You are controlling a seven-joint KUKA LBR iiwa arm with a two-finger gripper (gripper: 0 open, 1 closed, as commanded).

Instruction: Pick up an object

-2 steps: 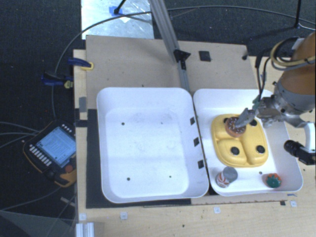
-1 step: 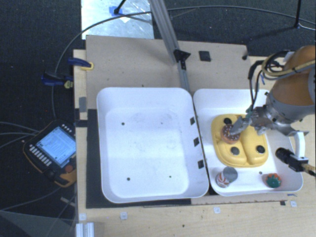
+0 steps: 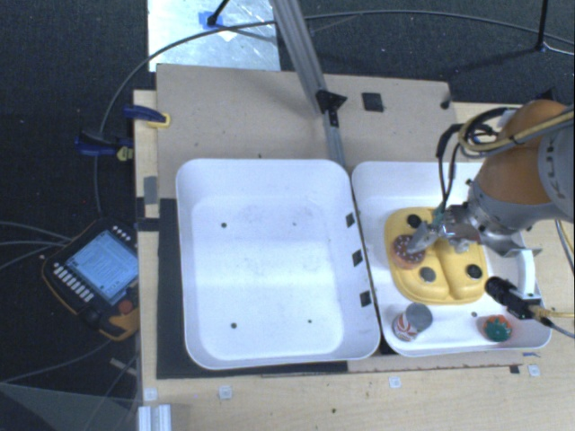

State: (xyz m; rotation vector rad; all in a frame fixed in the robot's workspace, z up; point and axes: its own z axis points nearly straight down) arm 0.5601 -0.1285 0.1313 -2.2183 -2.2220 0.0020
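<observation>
Yellow toy (image 3: 445, 272): chunky yellow moulded thing with dark dots, sitting mid right bin (image 3: 373, 241), a bit toward the worktop's right edge. Best candidate for a pick imo.
Small round bit (image 3: 409, 251): reddish-brown round piece on the toy's left end, right where the gripper tip comes down.
Gripper (image 3: 422, 239): over the toy's upper-left part, reaching in from the right. Can't tell how far apart it's set, too blurry and small, and nothing is visibly held.
Key relation: the toy lies directly under and just right of the gripper tip. Its long axis runs roughly from the bin's back-left toward its front-right, so I'd guess a straight drop lands on the left lobe or that round piece rather than across the body.
Other stuff: grey-and-red cup-like object (image 3: 412, 321) near the right bin's front-left corner, green-and-red ball (image 3: 497, 329) near its front-right corner. Both well apart from the gripper.
Left bin (image 3: 260, 259): plain white floor with a few dark dots.
Writing: nothing readable anywhere. The pendant (image 3: 97, 275) off the worktop's left edge has a lit blue screen, but its text is too small.
</observation>
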